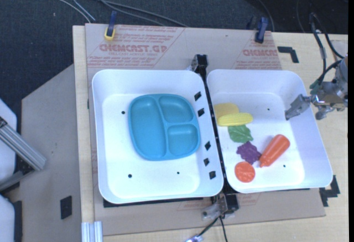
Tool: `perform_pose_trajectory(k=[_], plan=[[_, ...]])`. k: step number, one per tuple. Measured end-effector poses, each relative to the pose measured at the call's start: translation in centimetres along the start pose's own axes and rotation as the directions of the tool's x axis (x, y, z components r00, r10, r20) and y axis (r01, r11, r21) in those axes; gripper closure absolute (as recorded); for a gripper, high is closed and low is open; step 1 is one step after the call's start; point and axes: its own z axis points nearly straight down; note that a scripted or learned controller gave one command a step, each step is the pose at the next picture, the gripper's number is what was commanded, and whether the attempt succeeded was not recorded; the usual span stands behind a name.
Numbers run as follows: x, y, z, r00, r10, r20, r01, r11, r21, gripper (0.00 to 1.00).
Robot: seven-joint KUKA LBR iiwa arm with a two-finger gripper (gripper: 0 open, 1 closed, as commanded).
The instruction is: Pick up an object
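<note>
**Gripper at the right bin's edge, toys untouched**

From my seat I see two white bins side by side on the bench. The left bin (pixel 110 141) holds a blue tray (pixel 164 126) with three compartments, lying flat near the bin's middle.

The right bin (pixel 310 172) holds all the toy food. A yellow block (pixel 225 109) sits near the bin's left wall, and a corn cob (pixel 235 119) lies across its lower edge, touching it. Just below the corn is a green leafy piece (pixel 240 133), and below that a purple grape bunch (pixel 249 152), the two touching or nearly so. An orange carrot (pixel 274 150) lies tilted just right of the grapes, its thick end up and to the right. A round red-orange tomato (pixel 245 172) rests near the bin's front, just below the grapes and the carrot's lower tip.

The gripper (pixel 299 106) is over the right bin's upper right side, reaching in from the right rim. I see one grey finger (pixel 296 107) pointing left and down into the bin. I cannot tell how the jaws stand from this slant. Nothing shows between them. The gripper is well apart from the carrot, the nearest toy, and the rest lie farther left.
</note>
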Motion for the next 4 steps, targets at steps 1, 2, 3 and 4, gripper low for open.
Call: perform_pose_trajectory(k=[1,2,3,4], plan=[[0.1,0.3,-0.8,1.0,-0.004,0.003,0.004,1.0,-0.013,0.0],[0.7,0.5,3.6,1.0,-0.004,0.0,0.004,1.0,-0.008,0.0],[1.7,0.7,8.6,1.0,-0.005,0.0,0.005,1.0,-0.006,0.0],[1.8,0.7,13.8,1.0,-0.004,0.0,0.004,1.0,-0.007,0.0]])
